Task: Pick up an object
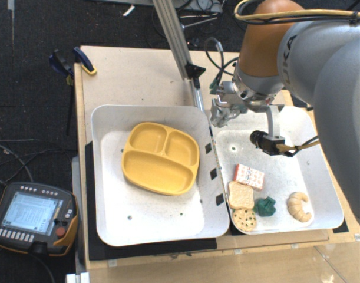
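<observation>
In the right bin (321,175) several small items lie in the near left corner: a pink and white wafer pack (249,175), a toast slice (241,195), a speckled cookie (244,219), a green piece (264,206) and a croissant (299,207). A yellow divided plate (161,157) lies in the left bin (109,217). My gripper (222,114) hangs over the far left corner of the right bin, close to the wall between the bins. It is well behind the wafer pack, and nothing shows in its grasp.
A slanted metal pole (174,34) crosses behind the bins. A black fitting with a cable (269,142) hangs off the arm over the right bin. A blue and yellow clamp (79,61) sits at the bench's far left corner. A teach pendant (32,214) lies at the lower left.
</observation>
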Tool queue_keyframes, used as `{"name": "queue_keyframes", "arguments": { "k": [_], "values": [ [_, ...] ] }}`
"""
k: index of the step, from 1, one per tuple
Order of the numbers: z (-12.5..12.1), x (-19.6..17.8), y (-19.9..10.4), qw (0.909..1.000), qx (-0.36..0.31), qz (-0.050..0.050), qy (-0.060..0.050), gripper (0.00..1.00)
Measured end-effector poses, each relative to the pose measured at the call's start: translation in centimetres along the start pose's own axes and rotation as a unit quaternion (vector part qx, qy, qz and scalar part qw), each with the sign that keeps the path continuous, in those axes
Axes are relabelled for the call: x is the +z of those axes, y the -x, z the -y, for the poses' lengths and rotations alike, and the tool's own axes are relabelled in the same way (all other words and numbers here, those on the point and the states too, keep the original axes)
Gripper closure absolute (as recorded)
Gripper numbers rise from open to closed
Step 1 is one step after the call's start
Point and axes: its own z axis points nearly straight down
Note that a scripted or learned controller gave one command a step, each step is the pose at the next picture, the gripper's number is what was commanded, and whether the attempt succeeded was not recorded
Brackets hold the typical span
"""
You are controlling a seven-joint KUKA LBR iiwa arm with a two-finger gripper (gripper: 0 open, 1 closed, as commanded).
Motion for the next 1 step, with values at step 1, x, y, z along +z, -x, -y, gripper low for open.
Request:
{"name": "queue_keyframes", "arguments": {
  "k": [1],
  "values": [
    [-1.22,0.18,-4.83,1.0000,0.001,0.000,0.000,1.00]
  ]
}}
